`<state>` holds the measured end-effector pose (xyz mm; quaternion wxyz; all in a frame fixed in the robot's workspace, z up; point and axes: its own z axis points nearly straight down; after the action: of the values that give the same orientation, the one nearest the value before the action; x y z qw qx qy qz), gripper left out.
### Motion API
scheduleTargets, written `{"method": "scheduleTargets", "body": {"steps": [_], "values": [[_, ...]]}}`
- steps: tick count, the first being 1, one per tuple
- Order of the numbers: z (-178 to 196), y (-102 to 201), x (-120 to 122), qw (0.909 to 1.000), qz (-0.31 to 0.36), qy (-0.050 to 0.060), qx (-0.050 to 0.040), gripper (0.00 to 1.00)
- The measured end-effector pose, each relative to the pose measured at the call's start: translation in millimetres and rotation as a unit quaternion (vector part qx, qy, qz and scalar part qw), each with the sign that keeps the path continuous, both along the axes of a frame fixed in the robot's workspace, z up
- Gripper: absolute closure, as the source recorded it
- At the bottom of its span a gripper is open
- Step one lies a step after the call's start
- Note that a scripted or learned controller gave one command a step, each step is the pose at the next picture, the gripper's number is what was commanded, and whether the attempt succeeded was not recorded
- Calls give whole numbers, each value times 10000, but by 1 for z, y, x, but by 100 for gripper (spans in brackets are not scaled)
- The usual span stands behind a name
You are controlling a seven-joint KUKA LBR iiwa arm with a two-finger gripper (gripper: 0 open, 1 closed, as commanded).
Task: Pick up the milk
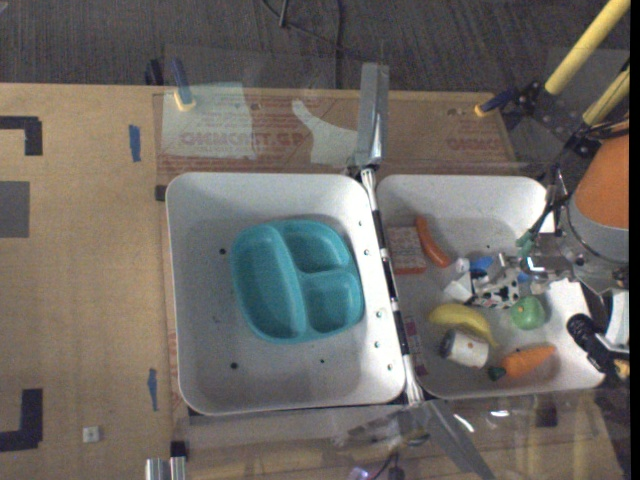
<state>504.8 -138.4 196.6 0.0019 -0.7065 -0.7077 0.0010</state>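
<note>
- Milk point(494, 290): small cow-patterned carton in the right bin point(460, 200), right-centre of the frame; seems to lie tilted, long axis roughly left-to-right, though too small to be sure.
- Gripper point(528, 265): metal parts low over the right bin, arm point(610, 193) coming in from the right edge with the orange band above; tip sits just up-right of the milk, very near or touching it.
- Fingers: cannot tell whether spread or closed; they blur into the clutter, and nothing is clearly seen between them, so no grasp is claimed.
- Key relation: milk lies down-left of the fingertips; judgement: the coming move needs a small shift toward lower left and down, with the fingers set across the carton's short side.
- Neighbours, all close: green ball point(528, 313) just right of the milk; banana point(462, 318) just below-left; small can point(464, 348) below that; carrot point(524, 362) at lower right; orange sausage point(433, 241) up-left; blue bit point(482, 265) just above the milk.
- Risk, as judgement: tight packing; a finger could land on the green ball or banana instead, or push the carton aside.
- Left bin point(200, 268) holds a teal tray point(297, 278); well apart, not relevant to the pick.
- Progress: milk looks to be resting in the bin, not lifted.
</note>
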Motion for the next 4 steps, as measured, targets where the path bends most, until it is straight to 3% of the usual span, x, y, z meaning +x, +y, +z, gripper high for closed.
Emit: {"method": "scheduleTargets", "body": {"steps": [1, 2, 3, 4], "values": [[-78, -1, 37, 9997, -31, -219, -61, 0], [-68, -5, 39, 9997, -58, -241, -80, 100], [-69, -4, 38, 9997, -55, -227, -77, 0], [38, 5, 23, 9992, -403, -13, -11, 0]]}}
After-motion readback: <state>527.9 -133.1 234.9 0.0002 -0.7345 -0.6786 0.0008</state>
